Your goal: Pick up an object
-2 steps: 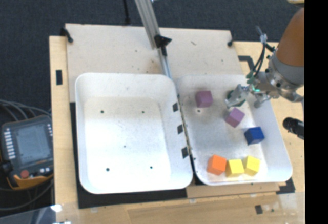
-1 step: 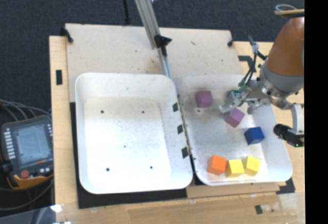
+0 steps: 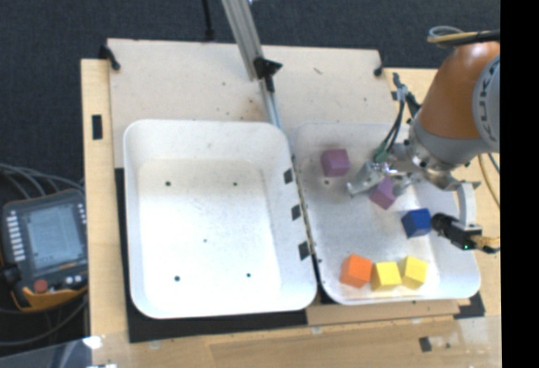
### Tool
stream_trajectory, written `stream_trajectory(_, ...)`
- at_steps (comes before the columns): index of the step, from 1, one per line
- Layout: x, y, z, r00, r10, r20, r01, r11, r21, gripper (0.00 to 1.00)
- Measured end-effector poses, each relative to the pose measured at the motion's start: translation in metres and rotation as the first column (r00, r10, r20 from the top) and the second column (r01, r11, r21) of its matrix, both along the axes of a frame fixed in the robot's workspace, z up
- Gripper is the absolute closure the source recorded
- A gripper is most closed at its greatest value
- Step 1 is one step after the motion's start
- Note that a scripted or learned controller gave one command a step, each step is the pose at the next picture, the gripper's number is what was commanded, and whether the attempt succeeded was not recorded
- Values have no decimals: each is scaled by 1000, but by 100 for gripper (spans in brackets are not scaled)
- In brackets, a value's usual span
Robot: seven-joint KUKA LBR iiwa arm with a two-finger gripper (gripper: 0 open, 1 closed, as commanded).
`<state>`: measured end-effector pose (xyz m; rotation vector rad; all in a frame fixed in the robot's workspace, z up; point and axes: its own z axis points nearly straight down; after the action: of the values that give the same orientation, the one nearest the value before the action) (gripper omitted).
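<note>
We saw the gripper [image 3: 376, 179] low over the right bin [image 3: 324, 274], its fingers touching a purple block [image 3: 383, 194] just below them; we could not tell whether they were open or closed on it. A second purple block [image 3: 335, 162] sat just to the gripper's left. A blue block [image 3: 416, 222] lay near, below and to its right. Farther below stood an orange block [image 3: 356, 270] and two yellow blocks [image 3: 386, 274] [image 3: 415, 271] in a row. The left bin [image 3: 139, 139] lay well apart to the left.
</note>
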<state>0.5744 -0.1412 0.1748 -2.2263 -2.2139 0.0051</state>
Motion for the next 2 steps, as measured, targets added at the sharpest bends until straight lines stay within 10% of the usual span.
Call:
stream_trajectory(1,-2,-10,-57,1000,3,1,-3,1000,-1,0)
stream_trajectory(2,-1,-11,-44,1000,-3,9,3,1000,-1,100)
